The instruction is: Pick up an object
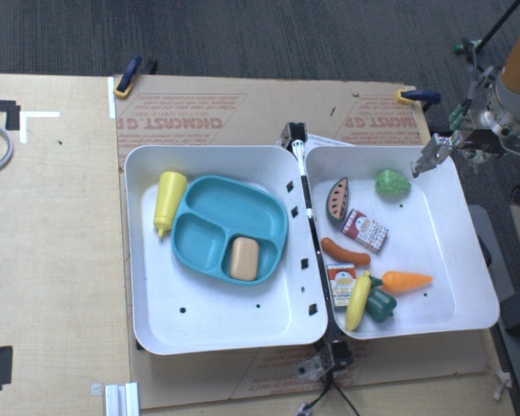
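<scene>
— Gripper (430,156) first: where is it?

— At the far right corner of the right bin (468,232), hanging over the rim. The metal fingers point down and to the left, toward the green lettuce-like toy (393,184), but stay apart from it. Nothing sits between them.

— Spread or pressed together?

— I cannot tell; the tips are too small and blurred.

— What could be picked in that bin?

— The green leafy toy near the far wall; a watermelon slice (337,199) by the inner wall; a small red carton (365,230) just beside it; a sausage (346,251) below that. Toward the near side, a yellow corn cob (358,302) lies over a red-and-white packet (341,277) and touches a dark green pepper (380,306); an orange carrot (406,280) lies just above the pepper.

— And the left bin (217,319)?

— A teal divided plate (230,228) with a tan bread-like piece (243,258) in its near right compartment. A yellow squeeze bottle (166,201) lies against the plate's left edge.
</scene>
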### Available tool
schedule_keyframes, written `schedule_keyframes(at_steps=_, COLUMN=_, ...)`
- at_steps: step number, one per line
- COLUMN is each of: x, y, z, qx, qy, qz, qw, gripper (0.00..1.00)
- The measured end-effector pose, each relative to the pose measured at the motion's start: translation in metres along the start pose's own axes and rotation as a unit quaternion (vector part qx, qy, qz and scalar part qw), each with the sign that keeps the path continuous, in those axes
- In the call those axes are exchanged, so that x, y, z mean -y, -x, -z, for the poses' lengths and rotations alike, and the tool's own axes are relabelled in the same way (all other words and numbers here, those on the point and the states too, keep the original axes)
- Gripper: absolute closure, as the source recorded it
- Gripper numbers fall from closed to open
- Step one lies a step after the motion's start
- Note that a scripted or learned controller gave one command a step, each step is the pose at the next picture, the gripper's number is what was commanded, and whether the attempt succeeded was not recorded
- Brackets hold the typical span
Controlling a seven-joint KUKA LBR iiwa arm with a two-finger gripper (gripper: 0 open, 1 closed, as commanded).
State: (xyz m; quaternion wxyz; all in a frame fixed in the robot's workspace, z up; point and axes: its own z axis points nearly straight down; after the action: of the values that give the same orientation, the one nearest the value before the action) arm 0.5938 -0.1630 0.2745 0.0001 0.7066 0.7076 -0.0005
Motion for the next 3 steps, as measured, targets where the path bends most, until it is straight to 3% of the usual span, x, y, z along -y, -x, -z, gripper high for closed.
schedule_keyframes(at_steps=1, x=0.005, y=-0.026, z=-0.171, qx=0.0, qy=0.0, qz=-0.071, qw=0.9975, gripper=0.0)
schedule_keyframes(at_steps=2, x=0.015, y=-0.067, z=-0.182, qx=0.0, qy=0.0, qz=-0.073, qw=0.9973, gripper=0.0)
schedule_keyframes(at_steps=3, x=0.015, y=-0.066, z=-0.173, qx=0.0, qy=0.0, qz=-0.074, qw=0.9973, gripper=1.0)
